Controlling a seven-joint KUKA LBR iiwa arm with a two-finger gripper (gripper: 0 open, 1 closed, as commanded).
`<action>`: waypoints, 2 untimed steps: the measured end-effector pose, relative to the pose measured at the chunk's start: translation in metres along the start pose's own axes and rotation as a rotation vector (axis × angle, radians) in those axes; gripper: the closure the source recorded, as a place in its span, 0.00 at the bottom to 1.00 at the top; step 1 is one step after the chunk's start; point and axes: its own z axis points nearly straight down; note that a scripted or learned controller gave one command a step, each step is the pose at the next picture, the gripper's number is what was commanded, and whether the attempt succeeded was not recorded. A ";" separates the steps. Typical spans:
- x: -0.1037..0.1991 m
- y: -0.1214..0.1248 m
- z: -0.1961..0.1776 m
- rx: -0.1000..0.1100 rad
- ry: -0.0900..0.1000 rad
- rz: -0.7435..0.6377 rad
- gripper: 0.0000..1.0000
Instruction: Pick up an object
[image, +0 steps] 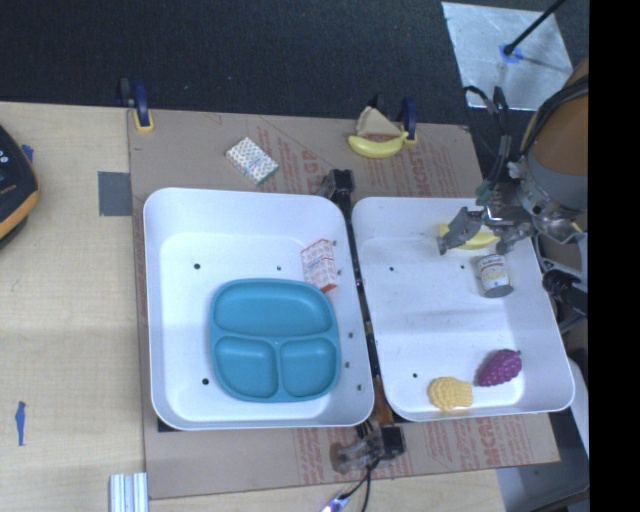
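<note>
Gripper (482, 232) hung open, holding nothing, right over the yellow piece (478, 240); small can (493, 276) sat just below-right of gripper

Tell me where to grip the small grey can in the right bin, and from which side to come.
The small grey can seems to lie tipped on the floor of the right white bin, one end toward the far rim. Probably best to come straight down from above and close across its rounded sides at mid-length. The tool hovers just beyond it, above a yellow object.
</note>
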 end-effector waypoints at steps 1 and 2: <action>-0.053 0.032 0.088 0.001 -0.002 0.001 0.00; -0.059 0.070 0.142 0.002 0.000 -0.002 0.00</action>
